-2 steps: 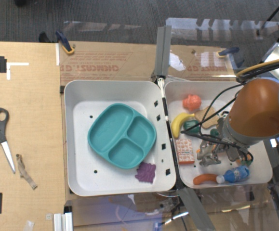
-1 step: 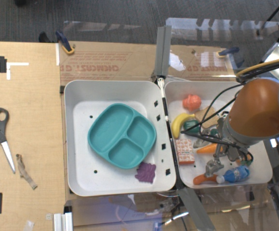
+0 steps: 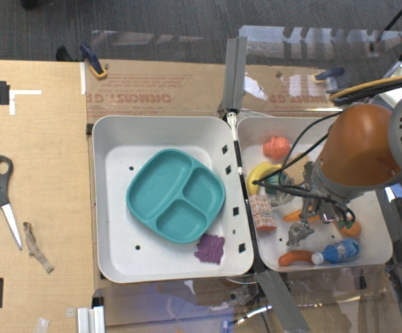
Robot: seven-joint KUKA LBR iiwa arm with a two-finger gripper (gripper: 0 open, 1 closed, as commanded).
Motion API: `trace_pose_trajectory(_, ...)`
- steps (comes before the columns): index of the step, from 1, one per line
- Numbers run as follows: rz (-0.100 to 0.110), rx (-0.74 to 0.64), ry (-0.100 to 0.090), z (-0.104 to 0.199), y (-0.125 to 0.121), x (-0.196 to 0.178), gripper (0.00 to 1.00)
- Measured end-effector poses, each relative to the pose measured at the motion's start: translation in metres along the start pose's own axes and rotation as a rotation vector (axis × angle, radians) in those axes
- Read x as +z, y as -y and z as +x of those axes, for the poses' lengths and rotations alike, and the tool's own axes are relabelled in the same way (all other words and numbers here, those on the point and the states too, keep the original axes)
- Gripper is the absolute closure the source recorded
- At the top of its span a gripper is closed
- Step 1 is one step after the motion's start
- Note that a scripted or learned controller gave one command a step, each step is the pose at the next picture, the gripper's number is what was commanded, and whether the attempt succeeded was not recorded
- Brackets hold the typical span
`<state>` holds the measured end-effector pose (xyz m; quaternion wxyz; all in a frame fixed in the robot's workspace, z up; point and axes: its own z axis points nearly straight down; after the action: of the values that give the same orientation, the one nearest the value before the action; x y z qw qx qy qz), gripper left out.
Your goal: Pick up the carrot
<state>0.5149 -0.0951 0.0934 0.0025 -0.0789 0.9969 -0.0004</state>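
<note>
Presently catalogued, left to right. Light wooden worktop [image 3: 41, 186]: one pair of grey-handled scissors [image 3: 1, 193] lying flat at the far left, with a small crumpled brown strip [image 3: 37, 248] just below and right of them.

Left shallow white bin [image 3: 103, 207]: one teal plastic three-compartment plate [image 3: 176, 195], lying at a slant near the middle; one small purple soft toy piece [image 3: 210, 248] just below the plate's lower corner, near the bin's front wall.

Right shallow white bin [image 3: 374, 252]: one pink-orange rounded item [image 3: 277, 146] near the back; one yellow curved banana-like item [image 3: 262, 173] against the left wall; one small red-and-white printed packet [image 3: 262, 212] below it; one blue-and-white bottle-like item [image 3: 338, 252] near the front wall; one orange carrot [image 3: 295, 258] lying flat at the front, its right end just beside the bottle's white end.

Grey arm with its orange band [image 3: 357, 148] overhangs this bin from the right. Gripper [image 3: 299, 233] points down just above the carrot; whether it is parted or closed cannot be told, and the carrot lies on the bin floor apart from it. Small orange pieces [image 3: 305, 216] show around the gripper.
</note>
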Motion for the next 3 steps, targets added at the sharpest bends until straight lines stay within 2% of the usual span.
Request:
trace_pose_trajectory(1, 0.000, -0.077, -0.001, 0.000, -0.003, 0.000, 0.00)
trace_pose_trajectory(2, -0.001, -0.038, 0.000, 0.014, 0.000, 0.001, 0.00)
trace_pose_trajectory(3, -0.001, -0.309, 0.002, -0.020, 0.002, 0.000, 0.00)
